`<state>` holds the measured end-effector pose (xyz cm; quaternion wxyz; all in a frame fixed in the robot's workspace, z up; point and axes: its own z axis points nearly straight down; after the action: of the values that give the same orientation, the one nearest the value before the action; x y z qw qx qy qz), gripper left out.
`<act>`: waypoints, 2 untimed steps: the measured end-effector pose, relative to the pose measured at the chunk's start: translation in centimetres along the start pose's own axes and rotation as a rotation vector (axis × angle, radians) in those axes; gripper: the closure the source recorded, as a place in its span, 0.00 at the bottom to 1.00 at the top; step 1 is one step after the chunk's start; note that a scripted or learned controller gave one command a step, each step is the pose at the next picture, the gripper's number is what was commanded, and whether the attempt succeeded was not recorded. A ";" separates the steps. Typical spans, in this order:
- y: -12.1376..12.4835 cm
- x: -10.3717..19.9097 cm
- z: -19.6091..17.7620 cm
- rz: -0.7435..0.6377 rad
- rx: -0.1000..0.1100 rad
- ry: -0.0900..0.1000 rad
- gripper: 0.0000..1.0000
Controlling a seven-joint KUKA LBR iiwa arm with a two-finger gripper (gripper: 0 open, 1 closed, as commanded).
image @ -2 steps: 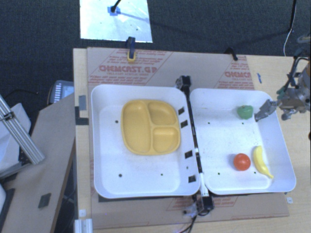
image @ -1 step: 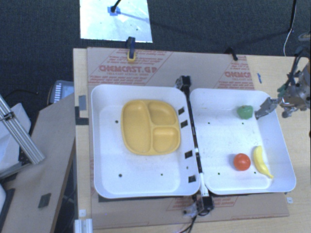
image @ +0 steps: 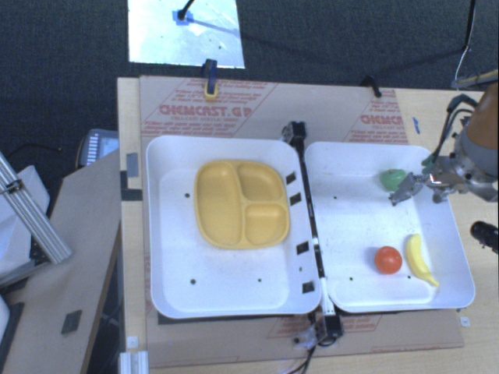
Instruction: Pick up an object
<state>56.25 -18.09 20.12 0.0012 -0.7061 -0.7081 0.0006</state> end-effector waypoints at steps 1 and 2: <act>0.0 0.1 4.2 0.001 -0.001 -0.001 0.00; 0.2 -0.7 8.8 0.002 -0.001 0.000 0.00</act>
<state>56.44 -18.82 11.33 0.0008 -0.7070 -0.7072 0.0005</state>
